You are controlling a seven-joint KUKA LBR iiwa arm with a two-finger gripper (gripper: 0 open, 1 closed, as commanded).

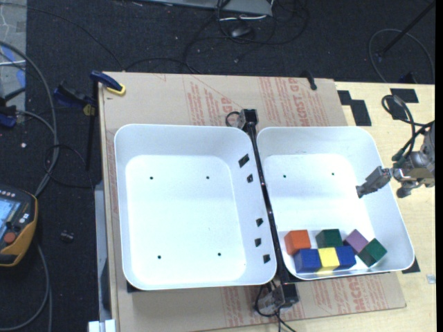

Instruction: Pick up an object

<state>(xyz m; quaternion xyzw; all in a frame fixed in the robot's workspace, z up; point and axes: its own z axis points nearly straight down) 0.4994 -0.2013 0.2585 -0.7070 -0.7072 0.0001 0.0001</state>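
Where the right bin (387, 185) slopes down to its near wall, seven small blocks sit clustered on the floor, all well below the gripper (389, 178) in the view. Nearest the wall runs a row of three touching blocks: a blue block (307, 260), a yellow block (328, 258) and a second blue block (345, 255), so that the row's long axis lies roughly parallel to the near wall, rising slightly toward the right. Just behind this row sit an orange block (297, 241), a dark green block (329, 238) and a purple block (356, 240); a second green block (373, 252) rests at the right end, close to the bin's right wall. The orange block stands nearest the divider (259, 185) between the bins. Each block is near-cubic, so no single block shows a clear long axis; the purple and right-hand green blocks are turned at an angle to the walls. Neighbouring blocks crowd every piece on at least one side. Farther back, the gripper hangs over the right edge of the right bin, its fingers (372, 181) spread apart and gripping nothing, one dark finger reaching left over the bin floor. The left bin (131, 206) lies beside it on the cardboard-topped bench (208, 99). Beyond the bench, cables (228, 19) lie on the dark floor.
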